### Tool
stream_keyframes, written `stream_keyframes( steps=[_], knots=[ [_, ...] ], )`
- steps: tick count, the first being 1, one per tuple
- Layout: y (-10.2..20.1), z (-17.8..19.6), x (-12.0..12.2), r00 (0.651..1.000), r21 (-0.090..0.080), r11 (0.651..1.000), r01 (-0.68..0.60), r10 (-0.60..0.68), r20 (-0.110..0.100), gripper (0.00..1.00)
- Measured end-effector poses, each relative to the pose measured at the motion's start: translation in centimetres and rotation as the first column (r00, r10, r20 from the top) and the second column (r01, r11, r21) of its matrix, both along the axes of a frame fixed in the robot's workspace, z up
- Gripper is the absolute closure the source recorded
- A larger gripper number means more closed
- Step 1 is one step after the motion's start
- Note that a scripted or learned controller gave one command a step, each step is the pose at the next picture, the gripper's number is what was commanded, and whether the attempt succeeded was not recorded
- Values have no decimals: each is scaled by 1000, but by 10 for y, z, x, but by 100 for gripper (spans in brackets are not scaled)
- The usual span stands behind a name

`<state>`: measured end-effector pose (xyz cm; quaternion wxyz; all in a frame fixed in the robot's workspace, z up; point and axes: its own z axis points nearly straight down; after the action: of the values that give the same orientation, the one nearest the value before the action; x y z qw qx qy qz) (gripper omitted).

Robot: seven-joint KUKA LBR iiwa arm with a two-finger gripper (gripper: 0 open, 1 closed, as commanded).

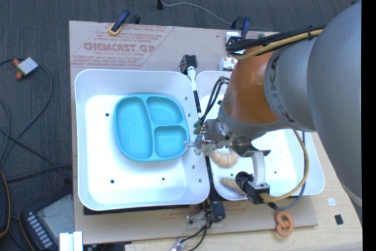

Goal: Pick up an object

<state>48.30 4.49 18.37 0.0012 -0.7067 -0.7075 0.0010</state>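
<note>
Croissant-like pastry toy [225, 157] in right bin [305, 182], tucked just beneath gripper [218, 147] and half hidden by wrist; probably light, stiff plastic, best pinched across its narrow middle; finger state impossible to tell; blue divided tray [150, 127] in left bin [94, 88].

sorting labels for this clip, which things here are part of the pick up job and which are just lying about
Part of the job:
- gripper, low over the right bin
- tan curved object just under the gripper
- small pale object near the right bin's front edge
- blue divided tray in the left bin

Just lying about:
- orange ring on the bench
- blue clamp at the board's back edge
</note>
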Motion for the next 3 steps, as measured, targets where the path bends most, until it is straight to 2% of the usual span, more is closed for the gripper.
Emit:
stream_keyframes(
  steps=[1, 3],
  knots=[
    [-44, 0, 1, 1000, -2, 1000, 2, -2, 2, 100],
    [-50, 0, 1, 1000, -1, 1000, 2, -2, 2, 100]
  ],
)
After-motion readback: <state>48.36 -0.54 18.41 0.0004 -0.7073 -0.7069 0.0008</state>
